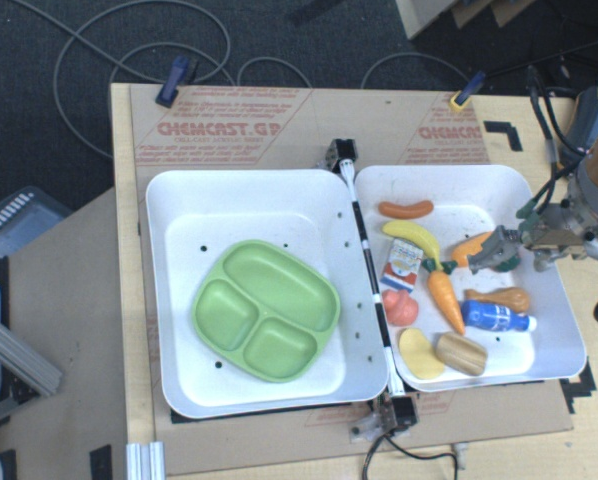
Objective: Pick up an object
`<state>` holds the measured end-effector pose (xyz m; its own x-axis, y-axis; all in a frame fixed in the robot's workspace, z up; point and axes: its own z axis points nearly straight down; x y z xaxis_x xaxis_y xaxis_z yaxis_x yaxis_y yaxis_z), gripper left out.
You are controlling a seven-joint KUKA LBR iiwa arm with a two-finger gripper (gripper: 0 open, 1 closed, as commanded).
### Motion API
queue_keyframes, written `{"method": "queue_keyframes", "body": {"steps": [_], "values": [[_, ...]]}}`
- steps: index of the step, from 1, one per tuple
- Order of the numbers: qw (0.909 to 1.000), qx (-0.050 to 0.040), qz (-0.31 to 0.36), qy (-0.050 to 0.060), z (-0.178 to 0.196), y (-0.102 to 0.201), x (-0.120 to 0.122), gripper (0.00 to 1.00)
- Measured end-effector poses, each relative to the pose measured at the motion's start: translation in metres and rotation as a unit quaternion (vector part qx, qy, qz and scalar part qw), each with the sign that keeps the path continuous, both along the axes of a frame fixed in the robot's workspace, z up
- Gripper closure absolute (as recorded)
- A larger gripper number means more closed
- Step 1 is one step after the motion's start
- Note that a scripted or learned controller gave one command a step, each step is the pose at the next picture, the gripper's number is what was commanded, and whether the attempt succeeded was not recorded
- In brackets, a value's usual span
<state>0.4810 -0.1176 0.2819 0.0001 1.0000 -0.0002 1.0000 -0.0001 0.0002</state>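
The arm reached in from the right edge of the frame, its hand (498,251) low over the right bin (549,353). Whether the hand was clenched or released could not be told. An orange piece (469,249) lay touching it, beside a banana (415,236).

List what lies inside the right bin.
The right bin holds a sausage, banana, carton, carrot, blue bottle and bread roll. The claw covers part of an orange piece.

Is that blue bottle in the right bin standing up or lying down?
Lying down. The blue bottle rests on its side in the right bin, white cap toward the right.
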Motion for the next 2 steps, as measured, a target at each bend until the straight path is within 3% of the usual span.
{"method": "queue_keyframes", "body": {"steps": [1, 2], "values": [[1.0000, 0.0003, 0.000, 0.001, -0.107, -0.009, 0.008, 0.00], [1.0000, -0.0009, 0.000, -0.003, -0.194, -0.016, 0.031, 0.00]]}}
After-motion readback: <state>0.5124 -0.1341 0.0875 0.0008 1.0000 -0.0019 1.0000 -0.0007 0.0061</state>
